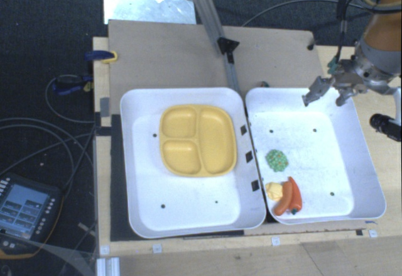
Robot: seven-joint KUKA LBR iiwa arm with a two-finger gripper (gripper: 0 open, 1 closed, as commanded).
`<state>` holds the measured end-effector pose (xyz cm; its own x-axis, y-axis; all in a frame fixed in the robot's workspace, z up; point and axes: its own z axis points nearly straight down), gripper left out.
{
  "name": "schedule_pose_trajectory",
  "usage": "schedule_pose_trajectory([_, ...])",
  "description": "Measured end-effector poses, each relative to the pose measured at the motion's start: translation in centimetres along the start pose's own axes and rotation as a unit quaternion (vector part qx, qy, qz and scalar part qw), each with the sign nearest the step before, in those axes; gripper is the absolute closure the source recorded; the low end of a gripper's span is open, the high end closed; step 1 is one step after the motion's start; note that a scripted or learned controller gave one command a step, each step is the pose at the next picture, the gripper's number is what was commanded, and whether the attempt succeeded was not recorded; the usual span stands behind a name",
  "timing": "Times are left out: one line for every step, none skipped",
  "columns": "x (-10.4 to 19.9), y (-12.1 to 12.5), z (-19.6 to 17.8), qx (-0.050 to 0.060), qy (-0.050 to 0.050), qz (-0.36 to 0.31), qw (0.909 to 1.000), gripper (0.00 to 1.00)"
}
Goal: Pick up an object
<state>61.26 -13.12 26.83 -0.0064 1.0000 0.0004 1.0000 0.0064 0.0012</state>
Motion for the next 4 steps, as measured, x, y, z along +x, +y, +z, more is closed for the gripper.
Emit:
schedule_pose_trajectory([0.0,0.0,0.0,0.0,0.0,0.0,1.0,0.0])
schedule_pose_trajectory([0.8,0.0,6.0,0.002,0.0,0.001,1.0,0.0])
schedule_pose_trajectory([0.6,-0.9,11.9,0.003,0.0,0.003,1.0,0.0])
schedule_pose_trajectory([0.6,-1.0,17.1,0.003,0.0,0.003,1.0,0.0])
